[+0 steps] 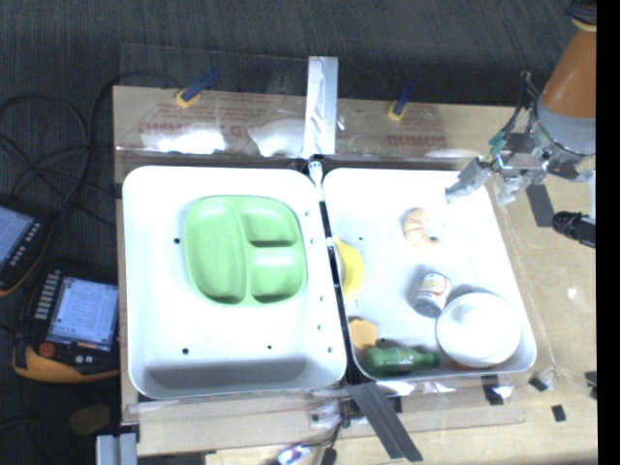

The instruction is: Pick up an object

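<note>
Faint red lettering on clear plastic sheet (242, 119) at frame top, blurred and unreadable, no other legible text

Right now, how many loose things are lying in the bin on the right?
6: croissant upper middle, can, white bowl lower right, green bottle bottom, banana and orange piece left. More may hide.

Grey KUKA arm with orange band, seen near the right bin (504, 260)

The arm (579, 76) has an orange tapered section above a pale grey wrist collar. Beyond it, over the bin's far right corner, the gripper (475, 177) is a cluster of grey metal parts with a small green marking and thin dark cables.
</note>
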You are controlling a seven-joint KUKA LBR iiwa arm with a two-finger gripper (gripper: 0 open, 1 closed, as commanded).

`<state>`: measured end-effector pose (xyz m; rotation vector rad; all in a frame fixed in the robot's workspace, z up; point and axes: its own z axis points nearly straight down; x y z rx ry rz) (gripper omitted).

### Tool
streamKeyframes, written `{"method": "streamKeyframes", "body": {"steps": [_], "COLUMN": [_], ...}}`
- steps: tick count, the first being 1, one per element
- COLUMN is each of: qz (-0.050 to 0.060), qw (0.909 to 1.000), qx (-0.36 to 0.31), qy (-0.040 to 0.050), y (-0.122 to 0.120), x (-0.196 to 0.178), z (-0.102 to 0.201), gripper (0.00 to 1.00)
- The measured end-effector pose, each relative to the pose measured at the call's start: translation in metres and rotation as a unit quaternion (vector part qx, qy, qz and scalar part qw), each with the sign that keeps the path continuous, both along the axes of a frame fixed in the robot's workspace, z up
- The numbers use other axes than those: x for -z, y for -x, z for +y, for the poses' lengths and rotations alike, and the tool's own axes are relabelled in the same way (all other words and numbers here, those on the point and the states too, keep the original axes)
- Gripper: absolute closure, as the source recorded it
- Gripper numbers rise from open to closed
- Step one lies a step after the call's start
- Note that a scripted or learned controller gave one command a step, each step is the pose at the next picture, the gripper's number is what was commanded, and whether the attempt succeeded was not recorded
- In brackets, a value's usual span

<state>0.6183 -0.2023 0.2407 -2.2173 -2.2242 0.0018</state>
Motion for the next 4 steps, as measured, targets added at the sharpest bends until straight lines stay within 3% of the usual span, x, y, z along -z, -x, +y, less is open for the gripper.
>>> {"method": "streamKeyframes", "body": {"steps": [1,2,3,4], "qz": [0.001,-0.002,-0.005,0.000], "qw": [0.9965,0.9929,0.9929,0.9972], "qx": [-0.083,-0.119,-0.119,-0.074], "qy": [0.0011,0.0037,0.0049,0.0001], "y": [-0.035,-0.038,-0.040,-0.004], "x": [0.123,0.154,0.141,0.054], "z": [-0.006,0.022,0.022,0.069], "gripper": [0.00,0.00,1.00,1.00]}}
